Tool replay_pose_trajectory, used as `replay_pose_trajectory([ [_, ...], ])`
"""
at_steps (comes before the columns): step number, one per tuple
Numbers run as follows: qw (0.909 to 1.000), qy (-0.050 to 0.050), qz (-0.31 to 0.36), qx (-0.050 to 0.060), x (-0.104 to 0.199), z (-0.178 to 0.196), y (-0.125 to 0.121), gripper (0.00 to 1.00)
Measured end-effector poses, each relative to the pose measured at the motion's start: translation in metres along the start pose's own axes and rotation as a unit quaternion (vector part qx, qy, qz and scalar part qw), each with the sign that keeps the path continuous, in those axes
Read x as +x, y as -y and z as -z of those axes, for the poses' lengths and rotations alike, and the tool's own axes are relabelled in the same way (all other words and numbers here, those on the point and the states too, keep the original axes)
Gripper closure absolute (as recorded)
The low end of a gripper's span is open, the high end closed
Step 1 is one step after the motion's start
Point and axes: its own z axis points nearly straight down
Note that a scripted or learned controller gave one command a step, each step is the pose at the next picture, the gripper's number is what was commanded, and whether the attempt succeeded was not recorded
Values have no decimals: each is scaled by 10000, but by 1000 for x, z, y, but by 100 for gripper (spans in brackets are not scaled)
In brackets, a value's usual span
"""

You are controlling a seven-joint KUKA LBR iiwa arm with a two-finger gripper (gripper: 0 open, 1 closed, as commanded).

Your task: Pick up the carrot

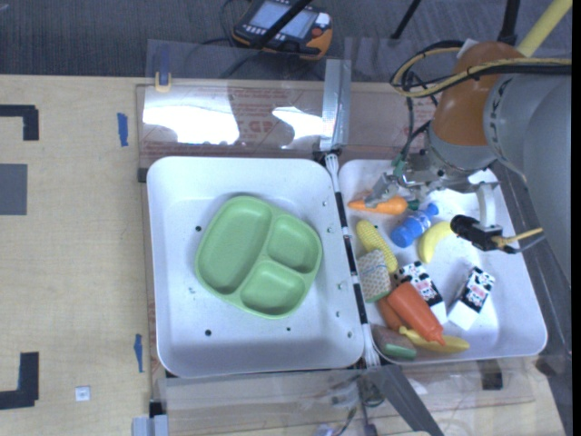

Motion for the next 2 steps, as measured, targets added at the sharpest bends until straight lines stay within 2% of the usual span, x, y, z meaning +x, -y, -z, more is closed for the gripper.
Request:
replay_pose_trajectory([
  [1, 9967, 4, -810, 102, 61, 87, 2, 0],
  [2, 9931, 9, -1163, 113, 8, 31, -5, 0],
])
